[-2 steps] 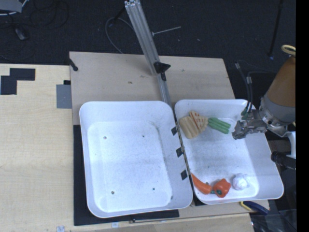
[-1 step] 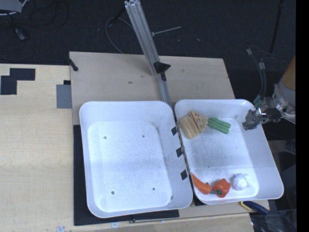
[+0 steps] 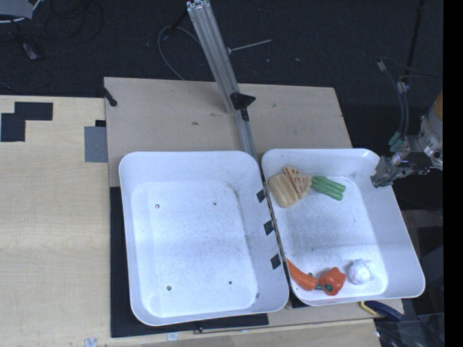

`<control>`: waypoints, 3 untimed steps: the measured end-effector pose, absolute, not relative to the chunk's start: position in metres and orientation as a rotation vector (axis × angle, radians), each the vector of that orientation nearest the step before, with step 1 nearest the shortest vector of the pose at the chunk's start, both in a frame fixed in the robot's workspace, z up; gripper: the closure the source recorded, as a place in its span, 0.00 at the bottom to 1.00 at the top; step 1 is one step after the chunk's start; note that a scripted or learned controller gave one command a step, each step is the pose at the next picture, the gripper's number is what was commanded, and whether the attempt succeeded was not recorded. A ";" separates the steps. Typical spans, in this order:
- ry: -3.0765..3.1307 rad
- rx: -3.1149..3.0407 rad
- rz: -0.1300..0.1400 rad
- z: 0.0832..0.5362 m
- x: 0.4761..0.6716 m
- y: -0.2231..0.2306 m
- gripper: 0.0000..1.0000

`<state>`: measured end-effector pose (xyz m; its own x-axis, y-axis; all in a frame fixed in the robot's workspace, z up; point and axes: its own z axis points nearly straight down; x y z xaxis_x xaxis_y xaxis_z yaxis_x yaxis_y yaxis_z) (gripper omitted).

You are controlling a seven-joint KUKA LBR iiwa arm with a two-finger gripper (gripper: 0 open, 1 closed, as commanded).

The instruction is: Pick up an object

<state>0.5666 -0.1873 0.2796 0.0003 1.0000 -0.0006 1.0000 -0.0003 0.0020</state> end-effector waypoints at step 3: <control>2.226 2.219 -0.001 0.238 0.564 -0.030 1.00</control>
